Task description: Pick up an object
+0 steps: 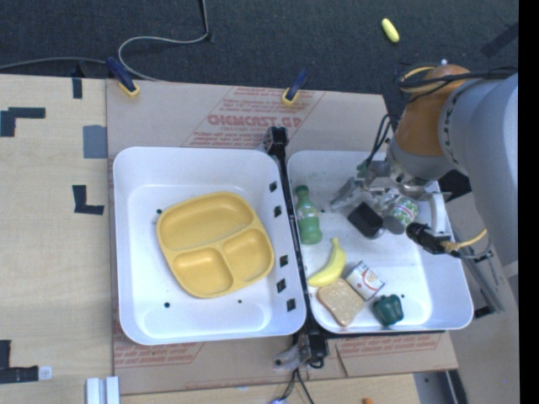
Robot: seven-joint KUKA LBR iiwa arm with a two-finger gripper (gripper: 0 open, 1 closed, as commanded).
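Camera view looks down on two white bins set side by side on a sheet of brown cardboard (244, 120), which carries red printing that reads roughly "CHEMCAST GP". The left bin (139, 225) holds a yellow divided plate (215, 242) with three compartments, lying flat near the middle. The right bin (446, 301) holds the loose things: a green bottle (307, 217) lying against the left wall, a banana (330, 264) just below it, a slice of bread (341, 302) touching the banana's lower end, a small carton (366, 280) with red and white print too small to read beside the bread, and a dark green pepper (388, 309) near the front wall. The arm (459, 124), grey with an orange band, reaches in from the right, and its gripper (370, 202) sits low over the upper part of the right bin. Right by the gripper lie a black block (365, 220) and a can (399, 213) with a green label, its writing unreadable. Whether the gripper is spread or clenched cannot be made out, nor whether it grips anything. Two yellow clamps (295, 88) pin the cardboard's far edge
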